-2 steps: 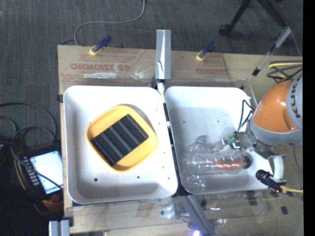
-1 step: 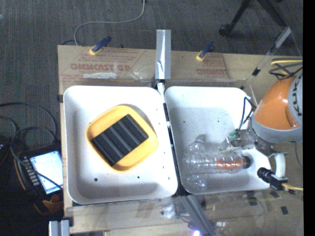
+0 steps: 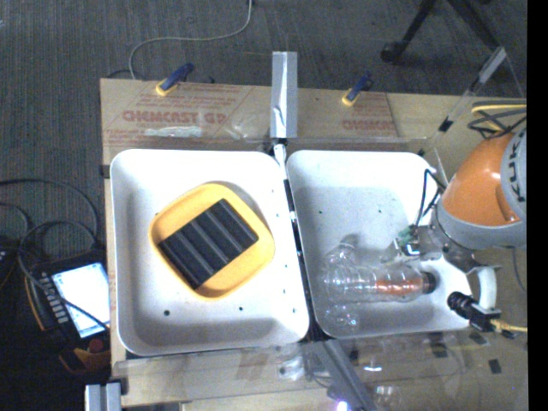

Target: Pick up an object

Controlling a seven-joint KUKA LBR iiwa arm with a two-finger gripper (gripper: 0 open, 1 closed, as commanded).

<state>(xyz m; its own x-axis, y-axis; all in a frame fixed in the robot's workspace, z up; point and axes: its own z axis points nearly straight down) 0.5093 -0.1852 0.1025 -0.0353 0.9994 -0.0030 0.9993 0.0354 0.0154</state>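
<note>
A clear plastic bottle (image 3: 364,282) lies on its side near the front of the right bin (image 3: 360,191), with a copper-coloured patch toward its right end. My gripper (image 3: 425,274) is low in the right bin at that right end of the bottle, touching or nearly touching it. The grey wrist and orange band (image 3: 484,191) rise above it at the right edge. A yellow pad with a black ribbed top (image 3: 214,238) rests tilted in the middle of the left bin (image 3: 128,255), far from the gripper.
A ridge where the two bin walls meet (image 3: 291,229) runs between the bins. Cables and a black connector (image 3: 467,305) hang by the wrist at the right bin's front right corner. Blue-and-yellow clamps (image 3: 174,78) hold the board behind the bins.
</note>
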